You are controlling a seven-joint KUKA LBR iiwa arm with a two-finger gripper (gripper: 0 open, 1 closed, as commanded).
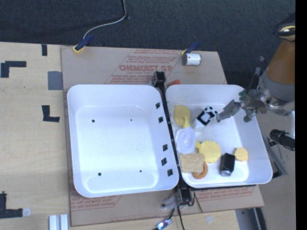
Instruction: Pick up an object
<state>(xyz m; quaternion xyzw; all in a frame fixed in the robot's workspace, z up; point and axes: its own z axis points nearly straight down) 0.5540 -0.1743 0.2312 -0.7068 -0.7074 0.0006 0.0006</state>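
My gripper (236, 114) hangs over the right bin (256, 143) near its upper right side, fingers spread open with nothing between them. One finger (224, 113) points toward a black-and-white cube (207, 115) just to its left, apart from it. Lower in the bin lie a yellow round piece (210, 151), a small yellow ball (241, 154), a black cylinder (227, 163), a tan sponge-like block (192, 162) on an orange ring (201, 173), a clear white piece (185, 139) and a yellow pear-like shape (182, 114).
The left bin (115, 138) sits beside the right one, joined by a black divider (164, 123). Both rest on a cardboard sheet (139, 63). A small silver cylinder (193, 59) and blue clamps sit at the back edge.
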